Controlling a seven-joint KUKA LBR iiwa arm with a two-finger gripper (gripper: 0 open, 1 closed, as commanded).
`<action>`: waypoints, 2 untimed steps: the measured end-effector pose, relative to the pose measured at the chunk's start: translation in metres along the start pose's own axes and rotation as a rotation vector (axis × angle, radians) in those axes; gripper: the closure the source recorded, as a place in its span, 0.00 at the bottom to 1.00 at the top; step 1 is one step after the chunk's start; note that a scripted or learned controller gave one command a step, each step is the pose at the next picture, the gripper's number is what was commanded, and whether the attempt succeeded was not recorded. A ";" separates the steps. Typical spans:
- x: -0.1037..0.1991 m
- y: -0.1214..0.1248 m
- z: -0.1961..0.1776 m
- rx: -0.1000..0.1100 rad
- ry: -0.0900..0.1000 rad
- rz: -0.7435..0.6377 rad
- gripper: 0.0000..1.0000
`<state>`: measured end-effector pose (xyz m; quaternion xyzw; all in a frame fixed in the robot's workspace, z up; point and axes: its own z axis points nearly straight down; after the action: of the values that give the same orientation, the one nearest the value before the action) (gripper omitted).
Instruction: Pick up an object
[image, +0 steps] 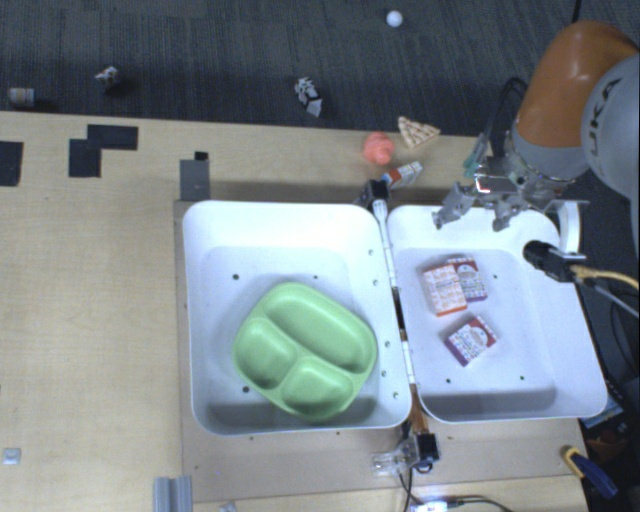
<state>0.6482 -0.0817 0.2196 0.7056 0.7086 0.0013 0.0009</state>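
Gripper (478, 212) hovering spread and empty over right bin (570, 390) far edge; dropping straight onto nearest packet (453, 285), centring fingers before closing.

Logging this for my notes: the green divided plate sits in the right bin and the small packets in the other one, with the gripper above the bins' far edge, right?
Not quite. The camera view shows the green divided plate in the left bin; the small packets lie in the right bin. The gripper is above the bins' far edge.

Pale wood bench (90, 300); dark carpet floor (220, 50) beyond, small debris scattered; even light.
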 end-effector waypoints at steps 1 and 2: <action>-0.002 -0.056 0.118 -0.004 0.000 0.001 0.00; -0.003 -0.054 0.107 -0.012 -0.004 0.002 1.00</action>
<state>0.5947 -0.0850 0.1129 0.7063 0.7078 0.0041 0.0062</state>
